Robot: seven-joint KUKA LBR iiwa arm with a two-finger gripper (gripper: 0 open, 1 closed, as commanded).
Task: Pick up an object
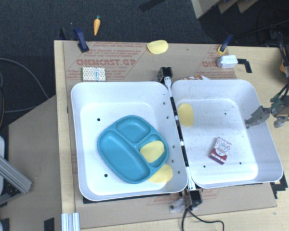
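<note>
Nearest the camera, at the bench's front edge: clamp and cable (185, 207) below the seam between the bins. Left bin (86, 129): blue divided plate (130, 148) lying flat toward the front, one yellow piece (152, 151) in its small right compartment, a second yellow piece (161, 174) just off the plate's front right corner, touching or nearly touching its rim. Behind the left bin, on the board: small patterned packet (94, 73), blue clip (80, 39), yellow lump (157, 46) near the back edge; tiny orange carrot (97, 25) on the dark floor beyond. Right bin (250, 167): pale yellow piece (185, 114) against the left wall, just beside the seam; small red and white packet (220, 150) on the floor of the bin, right of centre, well apart from the yellow piece. Behind the right bin: white block (227, 61) with blue clip. Far right: gripper (267, 115) at the bin's right wall, above the rim, apart from the red and white packet; nothing seen between its tips; whether spread or closed, cannot tell.
</note>
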